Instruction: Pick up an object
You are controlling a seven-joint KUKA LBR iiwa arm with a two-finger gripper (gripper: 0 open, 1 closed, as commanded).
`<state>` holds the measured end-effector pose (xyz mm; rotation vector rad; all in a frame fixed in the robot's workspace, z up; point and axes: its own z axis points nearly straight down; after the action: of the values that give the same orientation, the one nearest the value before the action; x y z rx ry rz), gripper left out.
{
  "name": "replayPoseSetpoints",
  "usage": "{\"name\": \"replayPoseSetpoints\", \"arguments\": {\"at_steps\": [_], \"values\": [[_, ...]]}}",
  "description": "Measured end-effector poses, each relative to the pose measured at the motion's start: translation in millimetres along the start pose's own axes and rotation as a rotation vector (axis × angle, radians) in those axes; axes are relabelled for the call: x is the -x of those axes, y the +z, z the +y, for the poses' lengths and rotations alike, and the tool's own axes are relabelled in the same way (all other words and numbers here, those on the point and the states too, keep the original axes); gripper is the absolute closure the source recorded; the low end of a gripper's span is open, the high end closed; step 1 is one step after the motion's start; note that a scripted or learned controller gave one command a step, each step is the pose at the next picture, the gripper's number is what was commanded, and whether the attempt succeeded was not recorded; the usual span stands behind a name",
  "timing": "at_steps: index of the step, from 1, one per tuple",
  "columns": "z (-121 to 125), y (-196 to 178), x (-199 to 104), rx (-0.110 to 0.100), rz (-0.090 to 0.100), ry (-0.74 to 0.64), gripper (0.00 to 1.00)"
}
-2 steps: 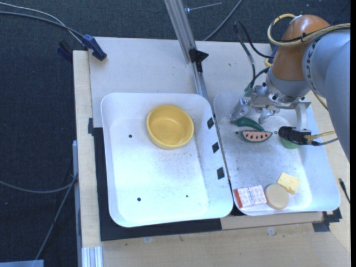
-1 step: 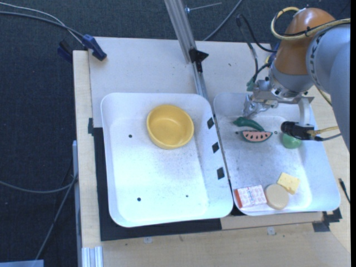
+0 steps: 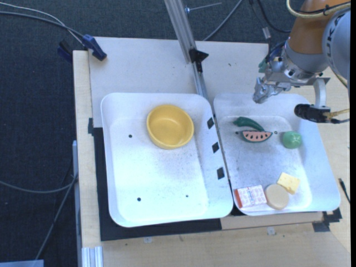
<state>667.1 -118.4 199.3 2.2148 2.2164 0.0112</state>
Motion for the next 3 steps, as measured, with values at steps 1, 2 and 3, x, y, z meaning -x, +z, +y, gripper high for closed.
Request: {"name": "replayPoseSetpoints", "arguments": {"at_steps": [1,2,3], "values": [[-2.2,-51.8,-7.8,-0.002,0.001,-0.001,1.0],[-0.5,-85.6,-8.2,-0.002,0.001,-0.001,1.0],[-3.3,-66.9,-66.0,-0.022,0.006,-0.005,1.0]]}}
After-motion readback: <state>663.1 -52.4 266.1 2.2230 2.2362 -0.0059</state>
